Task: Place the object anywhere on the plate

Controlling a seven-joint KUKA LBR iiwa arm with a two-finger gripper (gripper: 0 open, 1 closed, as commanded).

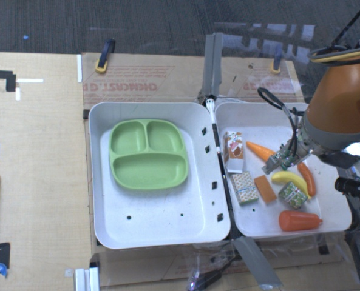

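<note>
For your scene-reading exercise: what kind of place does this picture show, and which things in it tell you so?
Probably a robotics lab test bench: a robot arm reaches over two white bins, toy food such as a banana lies in one, and a green plate in the other.

Setting: robotics laboratory test station. Evidence noted: a grey and orange industrial arm [340, 102] mounted over two white bins [101, 162]; left of the gripper [286, 157], a green divided plate [148, 154] is laid out; toy food items [299, 221] are scattered beneath and around it. Beyond it, clamps [105, 54] and cardboard sheeting [143, 77] are fixed to a plywood bench [34, 132]; grey carpet [167, 11] farther off.
</note>
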